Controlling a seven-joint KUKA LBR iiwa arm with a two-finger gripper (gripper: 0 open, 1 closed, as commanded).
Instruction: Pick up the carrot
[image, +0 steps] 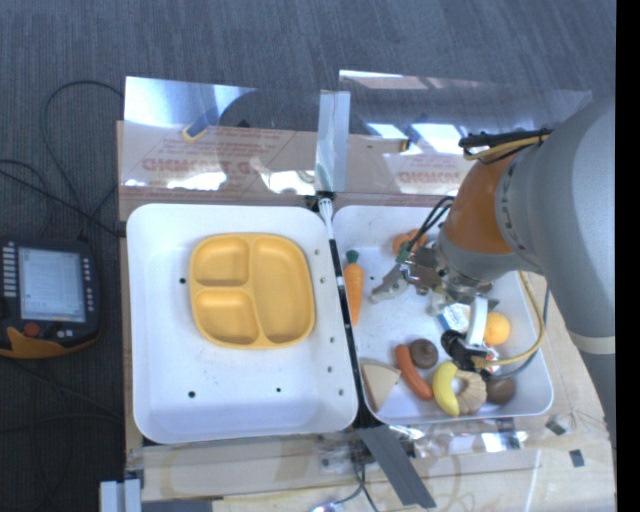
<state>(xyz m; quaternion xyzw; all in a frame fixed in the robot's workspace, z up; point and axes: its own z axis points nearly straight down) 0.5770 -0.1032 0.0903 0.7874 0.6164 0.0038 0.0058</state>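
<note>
Carrot (353, 285) — right bin's (530, 400) left wall

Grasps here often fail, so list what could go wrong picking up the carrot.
1. The carrot lies against the right bin's left wall, leaving little room for a finger on that side.
2. The gripper sits right of it; closing here likely misses.

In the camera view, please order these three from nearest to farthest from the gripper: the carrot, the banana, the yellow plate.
Measured from the gripper, over the right bin:
1. The carrot, just to its left, by the wall between the bins.
2. The banana, lower in the right bin, toward the front edge.
3. The yellow plate, in the left bin.
</note>
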